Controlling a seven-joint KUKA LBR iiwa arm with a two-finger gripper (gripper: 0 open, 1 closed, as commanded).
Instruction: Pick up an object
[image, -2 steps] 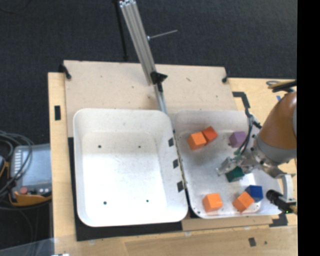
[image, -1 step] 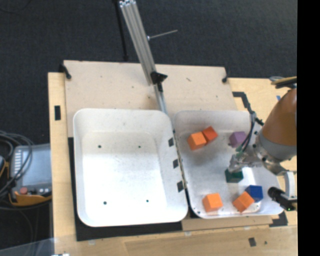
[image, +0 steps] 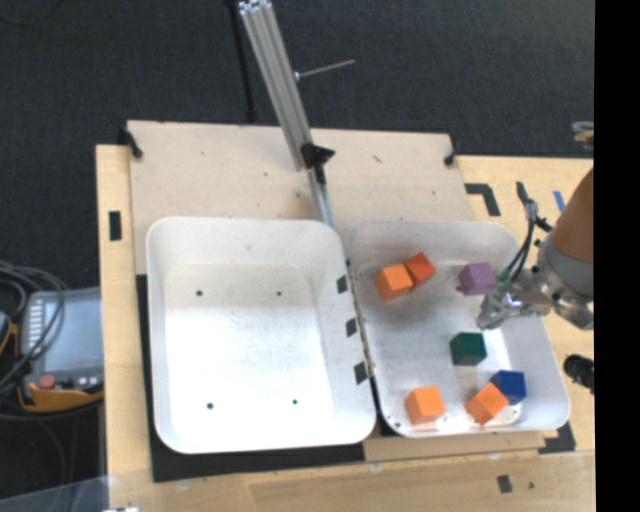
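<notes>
The pincer (image: 492, 312) hung just above the dark green cube (image: 467, 348) in the right bin (image: 545, 340), its opening impossible to judge, and that small block looked light, rigid and best taken across two flat opposite faces.

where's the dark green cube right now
The dark green cube lies in the right bin, toward its right side, just below the hand and the purple cube, with the blue cube nearer the camera.
</notes>
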